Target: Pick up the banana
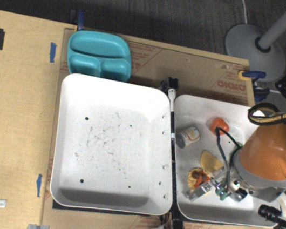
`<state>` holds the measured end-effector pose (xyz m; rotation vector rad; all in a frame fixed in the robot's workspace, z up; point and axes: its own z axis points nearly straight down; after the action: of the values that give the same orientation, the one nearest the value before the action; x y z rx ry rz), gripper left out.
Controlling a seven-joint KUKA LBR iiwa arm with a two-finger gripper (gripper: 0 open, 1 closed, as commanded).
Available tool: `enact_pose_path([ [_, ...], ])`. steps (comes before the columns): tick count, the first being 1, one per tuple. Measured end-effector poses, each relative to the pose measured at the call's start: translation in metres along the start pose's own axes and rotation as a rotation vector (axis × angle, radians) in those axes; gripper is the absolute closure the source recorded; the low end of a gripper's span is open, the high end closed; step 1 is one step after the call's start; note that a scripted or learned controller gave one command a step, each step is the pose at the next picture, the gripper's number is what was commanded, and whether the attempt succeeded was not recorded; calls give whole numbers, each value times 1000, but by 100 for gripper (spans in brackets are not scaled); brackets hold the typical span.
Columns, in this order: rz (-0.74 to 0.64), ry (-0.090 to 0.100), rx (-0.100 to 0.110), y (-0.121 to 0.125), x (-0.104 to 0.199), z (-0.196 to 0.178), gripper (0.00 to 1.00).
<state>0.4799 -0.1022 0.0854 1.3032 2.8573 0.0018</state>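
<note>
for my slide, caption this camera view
KUKA arm's hand low in the right bin over a yellow banana, beside a grey can.

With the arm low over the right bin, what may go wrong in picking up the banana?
1. The hand is down among crowded things: a yellow piece, probably the banana, lies close to an orange-yellow item, so it may catch the wrong one.
2. The arm hides part of the right bin, so the grasp is hard to check.
3. The grey can nearby may get pushed.
</note>
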Motion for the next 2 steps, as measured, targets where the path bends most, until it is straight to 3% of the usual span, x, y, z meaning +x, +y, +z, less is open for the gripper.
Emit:
enact_pose_path([
  [1, -4, -2, -2, 104, -37, -100, 0],
  [2, -457, 1, 0, 117, 10, -100, 0],
])
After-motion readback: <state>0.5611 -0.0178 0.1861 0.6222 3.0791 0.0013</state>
